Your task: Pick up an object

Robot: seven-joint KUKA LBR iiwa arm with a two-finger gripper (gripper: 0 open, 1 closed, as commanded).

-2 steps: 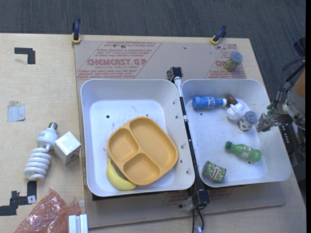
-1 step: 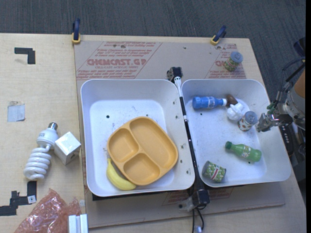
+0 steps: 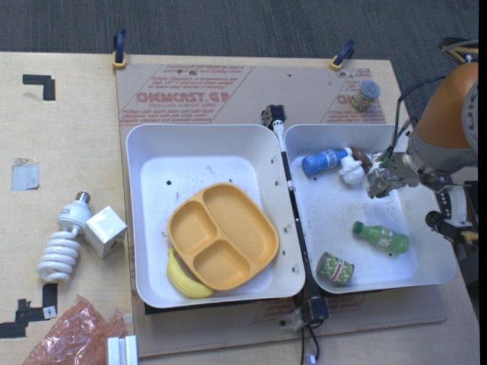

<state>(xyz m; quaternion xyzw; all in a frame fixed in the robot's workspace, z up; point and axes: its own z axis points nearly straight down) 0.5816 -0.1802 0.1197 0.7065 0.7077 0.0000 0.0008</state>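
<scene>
Object nearest the pincer: small white lumpy figure (image 3: 352,170), lying in right white bin (image 3: 426,276) near its far wall, just left of the metal two-finger pincer (image 3: 378,182).
Pincer: low over the right bin's far-right part, below the grey arm's orange band (image 3: 449,116); opening too blurred to judge, cannot tell; nothing seen between its tips.
Likely handling of white figure: probably light and hard, uneven in outline; best taken across its narrow middle; could roll or tip if pushed from one side.
Blue plastic bottle with white cap (image 3: 326,161): lying on its side, touching or just beside the white figure's left; judged light, smooth, round, so apt to slip; hold across the body, not the cap.
Green plastic bottle (image 3: 380,238): on its side, nearer the front, well apart from the pincer; pale label present, wording too small to read; slick and prone to rolling.
Green patterned can (image 3: 335,269): at the front-left corner of the same bin, on its side; stiff, broad for the tips.
Left bin (image 3: 144,204): orange three-compartment plastic tray (image 3: 222,236) resting over a yellow banana (image 3: 185,278).
Writing: red "CHEMCAST G" legible, repeated, on brown backing sheet (image 3: 190,90) behind the bins; remaining print unreadable.
</scene>
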